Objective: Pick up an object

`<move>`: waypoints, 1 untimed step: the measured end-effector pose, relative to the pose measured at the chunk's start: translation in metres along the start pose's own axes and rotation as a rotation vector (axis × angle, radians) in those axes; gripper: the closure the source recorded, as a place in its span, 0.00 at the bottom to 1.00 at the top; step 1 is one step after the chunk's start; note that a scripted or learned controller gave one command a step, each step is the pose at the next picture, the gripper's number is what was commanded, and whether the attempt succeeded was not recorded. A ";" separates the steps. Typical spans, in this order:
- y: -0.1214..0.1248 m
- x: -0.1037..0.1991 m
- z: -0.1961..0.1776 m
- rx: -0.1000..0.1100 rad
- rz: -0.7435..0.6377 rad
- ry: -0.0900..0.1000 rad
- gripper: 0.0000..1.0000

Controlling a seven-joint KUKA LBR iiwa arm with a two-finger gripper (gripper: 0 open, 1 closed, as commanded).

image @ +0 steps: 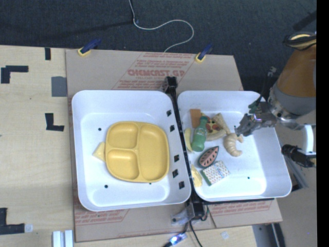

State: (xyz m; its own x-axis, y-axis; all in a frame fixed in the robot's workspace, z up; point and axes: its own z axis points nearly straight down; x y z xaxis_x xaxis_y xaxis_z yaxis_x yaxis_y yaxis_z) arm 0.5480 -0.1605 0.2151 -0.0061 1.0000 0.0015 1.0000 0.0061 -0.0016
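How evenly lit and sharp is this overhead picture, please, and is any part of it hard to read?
Camera view: even, soft light on both white bins, only faint shadows; the yellow tray is crisp; the gripper and small toys beside it look soft and blurred; no strong glare.

Red print on the cardboard sheet (154, 73) is too blurred to read.

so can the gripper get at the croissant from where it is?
Probably yes. The gripper hovers just right of the croissant, which lies at the pile's outer edge in the right bin with nothing on it.
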 end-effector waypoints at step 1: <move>0.024 0.054 -0.012 -0.002 -0.002 0.001 1.00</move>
State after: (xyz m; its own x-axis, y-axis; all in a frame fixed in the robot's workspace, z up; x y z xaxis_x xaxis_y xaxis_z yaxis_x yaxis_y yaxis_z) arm 0.5721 -0.1059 0.2272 -0.0081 1.0000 0.0023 1.0000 0.0081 0.0004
